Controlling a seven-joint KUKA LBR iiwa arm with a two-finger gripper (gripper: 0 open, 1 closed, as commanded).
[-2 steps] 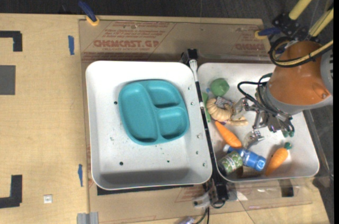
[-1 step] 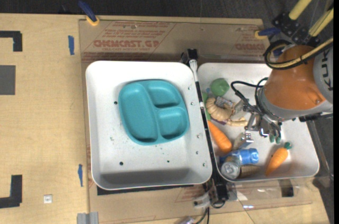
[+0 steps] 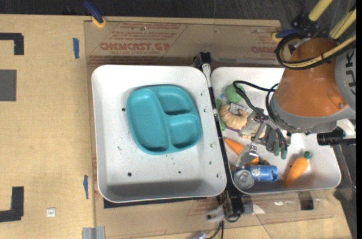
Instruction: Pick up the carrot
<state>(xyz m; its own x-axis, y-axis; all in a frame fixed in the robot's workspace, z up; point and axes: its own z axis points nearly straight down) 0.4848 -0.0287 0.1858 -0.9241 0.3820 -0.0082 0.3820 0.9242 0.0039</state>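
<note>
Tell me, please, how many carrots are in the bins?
2. One carrot lies near the front right of the right bin, with its green top up. A second orange piece, likely a carrot, lies by the bin's left wall. The arm may hide more.

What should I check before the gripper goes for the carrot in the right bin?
1. Carrot in sight, lying near the right bin's front corner: ok.
2. Gripper over the carrot: not ok, it hangs to the left, above the blue can.
3. Carrot free of clutter: ok, nothing touching it.
4. Second orange piece by the divider, could be mistaken: not ok.
5. Finger opening: cannot tell.
</note>
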